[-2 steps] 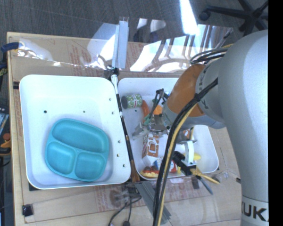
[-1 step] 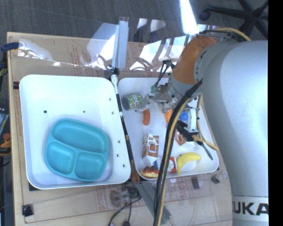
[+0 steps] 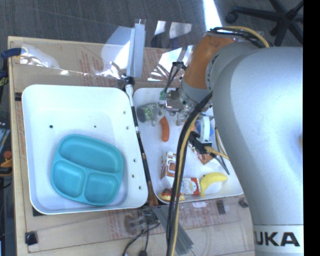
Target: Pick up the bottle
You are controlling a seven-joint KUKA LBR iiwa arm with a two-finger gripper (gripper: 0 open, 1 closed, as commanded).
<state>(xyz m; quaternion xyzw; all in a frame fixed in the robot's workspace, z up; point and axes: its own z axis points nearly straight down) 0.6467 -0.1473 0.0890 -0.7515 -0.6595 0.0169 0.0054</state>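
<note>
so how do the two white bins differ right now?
The left white bin carries one large item, a teal three-compartment plastic tray; the right white bin carries several small items, including a yellow banana and an orange carrot. The left bin is in open view, while the grey arm covers much of the right bin. Both are shallow, white and side by side.

Bottle — red-white label, lying flat, right bin's near edge.
</note>
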